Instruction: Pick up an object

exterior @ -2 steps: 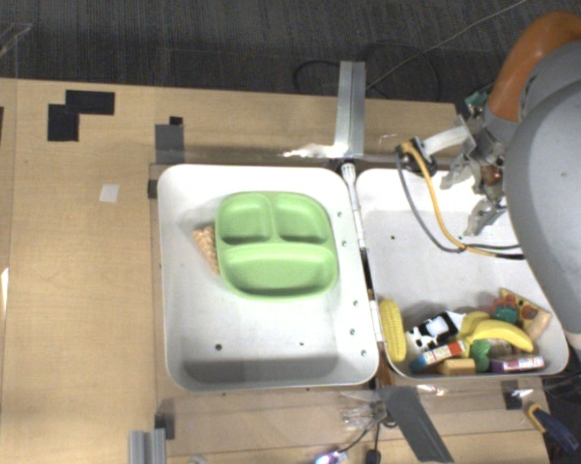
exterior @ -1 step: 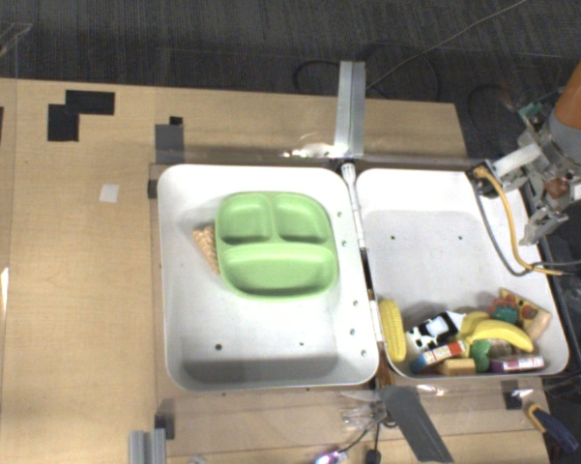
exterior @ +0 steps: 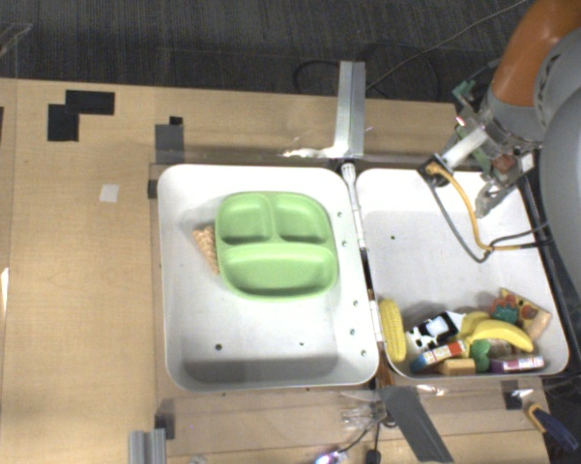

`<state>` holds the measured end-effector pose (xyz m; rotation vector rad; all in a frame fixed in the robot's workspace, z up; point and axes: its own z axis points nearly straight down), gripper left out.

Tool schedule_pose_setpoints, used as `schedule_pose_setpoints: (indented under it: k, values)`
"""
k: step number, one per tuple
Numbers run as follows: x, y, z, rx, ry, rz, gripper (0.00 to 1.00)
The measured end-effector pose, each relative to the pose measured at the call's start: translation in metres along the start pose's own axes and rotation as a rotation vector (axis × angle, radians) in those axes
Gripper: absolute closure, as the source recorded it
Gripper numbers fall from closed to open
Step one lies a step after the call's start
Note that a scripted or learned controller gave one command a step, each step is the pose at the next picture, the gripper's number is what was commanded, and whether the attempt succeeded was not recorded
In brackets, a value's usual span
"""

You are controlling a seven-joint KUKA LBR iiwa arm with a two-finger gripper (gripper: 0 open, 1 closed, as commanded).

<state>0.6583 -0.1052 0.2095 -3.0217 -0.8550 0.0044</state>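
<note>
Picking well means lowering the gripper (exterior: 490,187) — whose state I cannot tell — squarely over the banana (exterior: 498,333), clear of the right bin (exterior: 406,230) wall.

The green three-compartment plastic tray (exterior: 274,244) hides most of a tan waffle-patterned piece (exterior: 206,247), and the grey arm (exterior: 561,85) is cut off at the right edge.

No readable text, label, brand, number or sign anywhere. Small packages (exterior: 469,356) heaped at near edge of right bin (exterior: 406,230) too small and blurred to read. Black patches (exterior: 77,112) at desk's far left corner carry no lettering.
</note>
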Motion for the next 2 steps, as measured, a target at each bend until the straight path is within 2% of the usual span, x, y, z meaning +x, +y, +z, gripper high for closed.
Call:
schedule_pose_setpoints:
  k: [1,2]
  values:
    - [-0.054,0.022,-0.069,0.0,0.001,-0.04,0.0]
    - [-0.039,-0.041,0.026,0.002,-0.001,-0.228,0.0]
